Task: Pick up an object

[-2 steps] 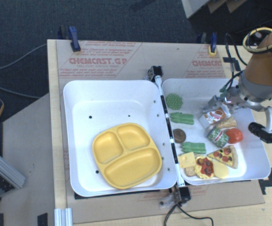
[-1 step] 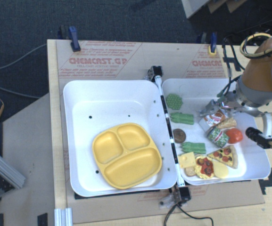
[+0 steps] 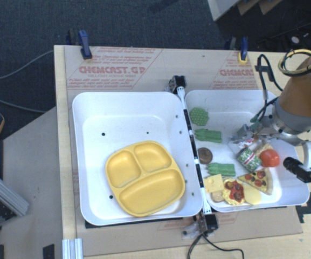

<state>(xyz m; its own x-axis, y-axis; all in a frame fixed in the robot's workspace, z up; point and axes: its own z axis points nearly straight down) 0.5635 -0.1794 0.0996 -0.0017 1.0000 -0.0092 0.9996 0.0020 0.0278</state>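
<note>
So there are two white bins side by side on the bench, and the left bin (image 3: 85, 117) has one thing in it, a yellow divided plate (image 3: 144, 178) with three compartments, sitting toward the near side and slightly turned. There's a lot of bare white floor around it, mostly along the far wall and the left wall, so that side is wide open. The right bin (image 3: 225, 99) is the crowded one. Along its left wall, going far to near, you get a round green waffle-textured piece (image 3: 199, 115), a green bar (image 3: 208, 135), a small brown round piece (image 3: 205, 155) and a second green bar (image 3: 221, 169), so two green bars total. In the near corner there's a pile right up against the near rim: a pale yellow cheese-looking slice (image 3: 214, 183), a red-topped piece (image 3: 234, 190) and one pizza slice (image 3: 255, 180), all touching or overlapping. Just beyond that is a green-and-white packet (image 3: 248, 156) with a red tomato (image 3: 270, 157) right beside it. The only real free room in this bin is the far strip near the back wall. The arm comes in from the right, and the gripper (image 3: 250, 135) sits low over the packet's far end, but I can't tell whether its jaws are apart or closed.
</note>
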